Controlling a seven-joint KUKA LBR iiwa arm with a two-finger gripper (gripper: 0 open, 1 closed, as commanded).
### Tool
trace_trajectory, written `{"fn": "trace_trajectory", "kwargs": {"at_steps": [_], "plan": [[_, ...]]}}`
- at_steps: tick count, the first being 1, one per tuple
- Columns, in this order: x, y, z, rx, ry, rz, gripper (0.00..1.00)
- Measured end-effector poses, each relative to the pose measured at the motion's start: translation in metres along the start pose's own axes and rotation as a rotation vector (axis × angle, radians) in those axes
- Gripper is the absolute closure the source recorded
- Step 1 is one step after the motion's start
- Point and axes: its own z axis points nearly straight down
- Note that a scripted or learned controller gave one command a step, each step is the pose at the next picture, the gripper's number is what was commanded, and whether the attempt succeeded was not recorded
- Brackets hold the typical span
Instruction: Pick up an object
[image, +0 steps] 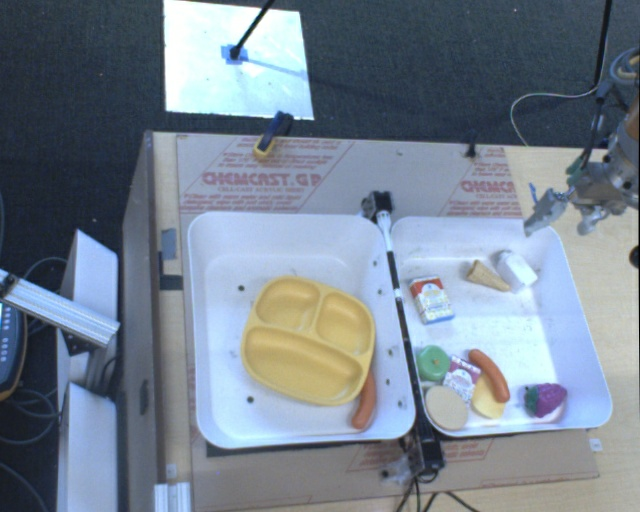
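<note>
**A:** Toy food is lying loose in the right bin (530, 330): a glossy plastic sausage (489, 373), a knobbly purple grape bunch (545, 399) and a boxy red carton (431, 299). Nothing is being lifted yet.

**B:** And the gripper (563, 215)?

**A:** It's hovering over that bin's far corner, fingers spread, pinching nothing. The whole pick is waiting to be done.
</note>
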Motion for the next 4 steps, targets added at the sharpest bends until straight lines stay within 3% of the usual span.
{"fn": "trace_trajectory", "kwargs": {"at_steps": [1,2,3,4], "plan": [[0.036,-0.003,0.099,0.003,0.001,-0.002,0.00],[0.036,0.001,0.161,-0.004,-0.001,-0.001,0.00],[0.020,0.019,0.150,0.018,0.008,0.000,0.00],[0.024,0.013,0.159,0.008,0.012,-0.003,0.00]]}}
